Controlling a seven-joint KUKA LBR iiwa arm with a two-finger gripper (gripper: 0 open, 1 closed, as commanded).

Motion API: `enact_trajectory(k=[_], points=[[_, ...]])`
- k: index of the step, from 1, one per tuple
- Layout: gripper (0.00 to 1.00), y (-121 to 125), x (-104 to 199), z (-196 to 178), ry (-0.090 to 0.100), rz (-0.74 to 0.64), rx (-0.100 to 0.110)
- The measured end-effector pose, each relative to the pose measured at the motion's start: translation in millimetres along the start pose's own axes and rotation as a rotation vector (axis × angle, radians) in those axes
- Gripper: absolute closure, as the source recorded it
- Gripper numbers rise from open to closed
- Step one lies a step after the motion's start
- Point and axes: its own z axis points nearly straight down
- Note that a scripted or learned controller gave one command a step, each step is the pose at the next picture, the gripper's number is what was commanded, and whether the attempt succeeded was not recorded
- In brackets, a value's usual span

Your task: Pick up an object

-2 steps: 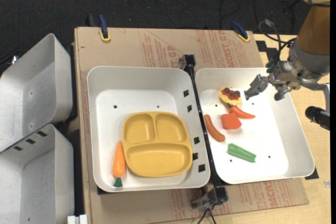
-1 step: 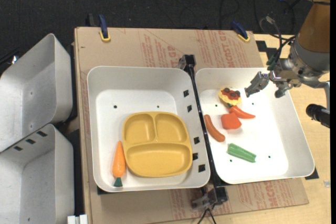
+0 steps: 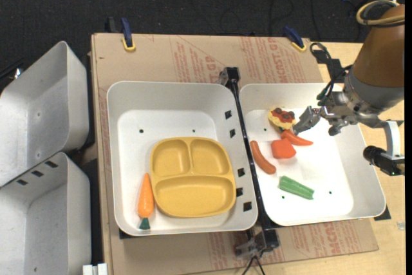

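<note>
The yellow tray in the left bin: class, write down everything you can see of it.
The yellow tray is a glossy, plastic-looking plate with rounded corners and a raised rim. Ridges split it into three compartments: two small ones on the far side and one wide one on the near side. All three look bare. It lies flat on the floor of the left bin, turned slightly askew. A toy carrot lies along its left edge, close against or touching the rim.

Bright even overhead light, soft shadows, sharp focus (dim floor)
</note>
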Motion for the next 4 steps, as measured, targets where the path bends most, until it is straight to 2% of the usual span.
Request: enact_trajectory(k=[2,3,4], points=[[0.00,-3.6,4.1,128.1,0.000,0.000,0.000],[1.00,-1.9,3.8,114.4,0.000,0.001,-0.005],[1.00,-6.3,10.5,56.0,-0.002,-0.004,-0.011]])
